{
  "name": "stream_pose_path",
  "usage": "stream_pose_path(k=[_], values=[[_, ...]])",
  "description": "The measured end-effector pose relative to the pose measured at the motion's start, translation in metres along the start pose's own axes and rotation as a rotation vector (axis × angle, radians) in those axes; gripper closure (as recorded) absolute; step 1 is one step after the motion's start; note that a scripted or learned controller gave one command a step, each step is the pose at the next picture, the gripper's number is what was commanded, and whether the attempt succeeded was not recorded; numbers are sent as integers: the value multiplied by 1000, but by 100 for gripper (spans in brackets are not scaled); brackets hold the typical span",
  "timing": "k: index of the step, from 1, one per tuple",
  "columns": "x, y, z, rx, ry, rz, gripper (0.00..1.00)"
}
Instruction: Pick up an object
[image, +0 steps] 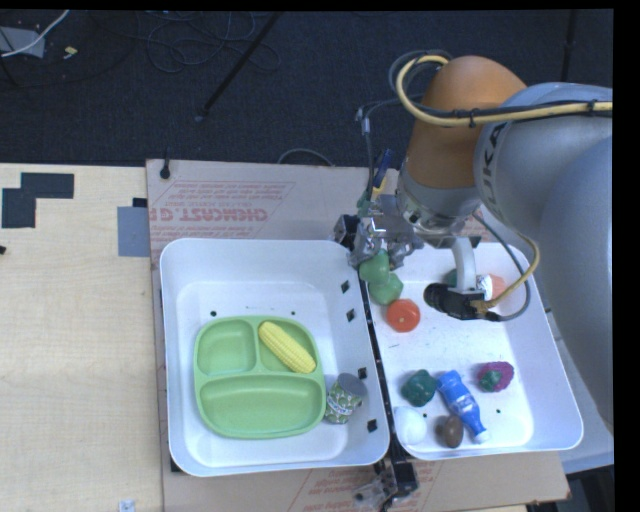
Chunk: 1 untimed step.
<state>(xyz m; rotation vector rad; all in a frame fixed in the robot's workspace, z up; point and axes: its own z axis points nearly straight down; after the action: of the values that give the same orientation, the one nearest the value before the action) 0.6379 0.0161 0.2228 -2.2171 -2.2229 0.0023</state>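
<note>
Camera view: gripper (378, 248) sits over the upper-left corner of the right bin (560, 400), close to the divider between the two bins. A pale green toy (381, 278) hangs right below the fingers, touching them at its top end, long axis running roughly down-frame away from the wrist. I can't tell how far open the fingers are, or whether they actually pinch it — the metal hardware hides the tips. So I'm not calling it held.

The relation that matters: the green piece lies directly under the fingers, not off to a side, so my read is the next move is vertical, no lateral correction. Orange-red tomato-like toy (403, 316) is just beside the green one's lower end, may get nudged.

Other candidates in the same bin, well apart from the gripper: dark green pepper (418, 387), blue bottle (461, 401), purple piece (494, 376), brown one (449, 431), white one (412, 427). Left bin (180, 300) holds a green divided plate (255, 420) with corn (287, 346) in its upper right compartment.
</note>
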Motion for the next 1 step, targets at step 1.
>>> stream_pose_path(k=[1], values=[[58, -8, 5, 3, 1, -2, 100]])
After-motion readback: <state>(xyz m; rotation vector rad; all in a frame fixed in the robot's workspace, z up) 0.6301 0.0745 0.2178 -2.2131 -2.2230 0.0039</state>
